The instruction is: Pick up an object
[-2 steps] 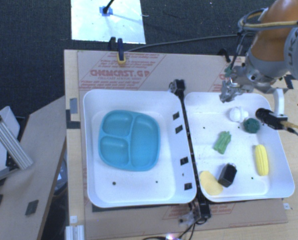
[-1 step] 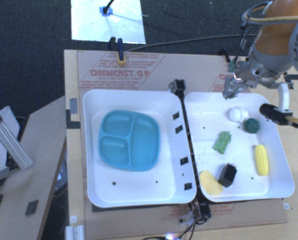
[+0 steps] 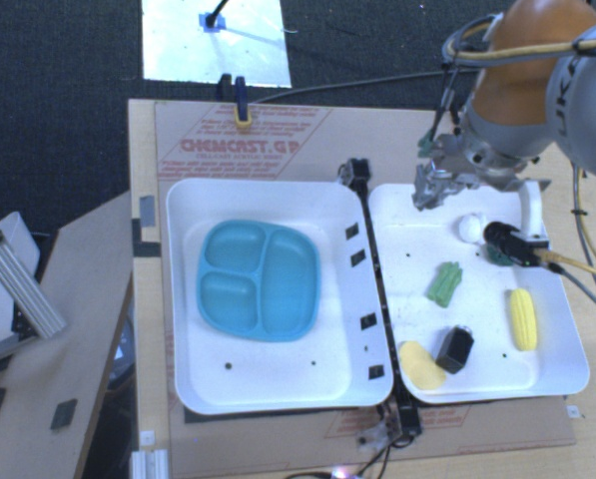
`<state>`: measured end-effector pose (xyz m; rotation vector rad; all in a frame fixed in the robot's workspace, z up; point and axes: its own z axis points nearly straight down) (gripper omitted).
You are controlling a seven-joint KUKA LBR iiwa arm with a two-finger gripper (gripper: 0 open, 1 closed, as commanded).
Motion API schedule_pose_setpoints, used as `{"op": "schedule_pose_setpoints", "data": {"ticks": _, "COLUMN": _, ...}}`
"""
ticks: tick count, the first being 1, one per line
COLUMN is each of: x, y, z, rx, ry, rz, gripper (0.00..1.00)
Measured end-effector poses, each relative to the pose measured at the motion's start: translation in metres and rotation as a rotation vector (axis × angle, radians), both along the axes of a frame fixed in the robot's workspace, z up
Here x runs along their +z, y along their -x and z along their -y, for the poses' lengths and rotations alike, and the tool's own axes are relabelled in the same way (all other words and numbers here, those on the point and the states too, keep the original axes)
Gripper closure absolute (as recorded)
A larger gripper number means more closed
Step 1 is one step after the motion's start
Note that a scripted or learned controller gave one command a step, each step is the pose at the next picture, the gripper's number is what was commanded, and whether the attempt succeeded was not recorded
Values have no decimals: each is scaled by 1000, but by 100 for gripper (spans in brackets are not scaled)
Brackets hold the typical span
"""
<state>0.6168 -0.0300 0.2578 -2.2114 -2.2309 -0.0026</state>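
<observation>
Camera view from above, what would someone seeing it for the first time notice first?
Probably the blue divided plate, alone in the left bin. Next, the grey and orange arm reaching in from the upper right, its gripper hanging over the far edge of the right bin. That bin holds scattered small things: a corn cob, a green toy, a white ball and a black block.

In my right bin [image 3: 567, 367]: green toy [image 3: 444, 283], yellow corn [image 3: 522, 318], black block [image 3: 455, 348], white ball [image 3: 470, 229], yellow lump [image 3: 420, 364].
</observation>
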Motion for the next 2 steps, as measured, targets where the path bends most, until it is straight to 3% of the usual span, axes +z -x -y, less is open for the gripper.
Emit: {"op": "schedule_pose_setpoints", "data": {"ticks": 2, "x": -11, "y": 39, "z": -110, "rx": 1, "ry": -1, "rz": -1, "gripper": 100}}
